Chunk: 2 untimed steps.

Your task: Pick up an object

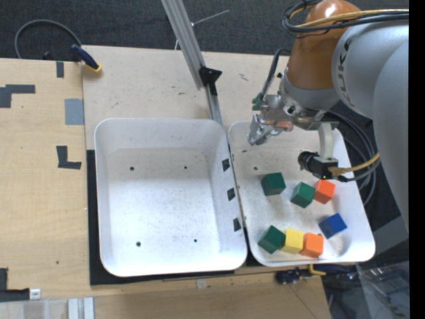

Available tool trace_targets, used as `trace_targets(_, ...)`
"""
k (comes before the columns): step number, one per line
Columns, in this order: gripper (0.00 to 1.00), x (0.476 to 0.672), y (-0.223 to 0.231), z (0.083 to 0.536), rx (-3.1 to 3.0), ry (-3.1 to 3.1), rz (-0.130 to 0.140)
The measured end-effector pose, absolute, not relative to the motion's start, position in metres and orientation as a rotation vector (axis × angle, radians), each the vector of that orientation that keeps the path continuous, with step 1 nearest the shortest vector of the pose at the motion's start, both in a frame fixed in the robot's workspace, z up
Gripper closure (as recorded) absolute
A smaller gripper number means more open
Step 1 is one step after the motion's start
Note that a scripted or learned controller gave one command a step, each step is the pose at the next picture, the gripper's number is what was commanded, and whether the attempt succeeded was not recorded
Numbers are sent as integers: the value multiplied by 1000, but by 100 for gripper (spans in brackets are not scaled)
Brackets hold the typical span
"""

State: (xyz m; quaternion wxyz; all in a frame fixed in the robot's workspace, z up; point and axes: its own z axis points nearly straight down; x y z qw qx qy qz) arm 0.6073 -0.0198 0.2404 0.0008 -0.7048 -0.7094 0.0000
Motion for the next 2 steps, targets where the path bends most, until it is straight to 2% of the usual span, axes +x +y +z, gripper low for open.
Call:
trace_targets(1, 100, 622, 40, 236, -2212, -2228, 0)
trace_targets(2, 100, 621, 87, 224, -2213, -2226, 3)
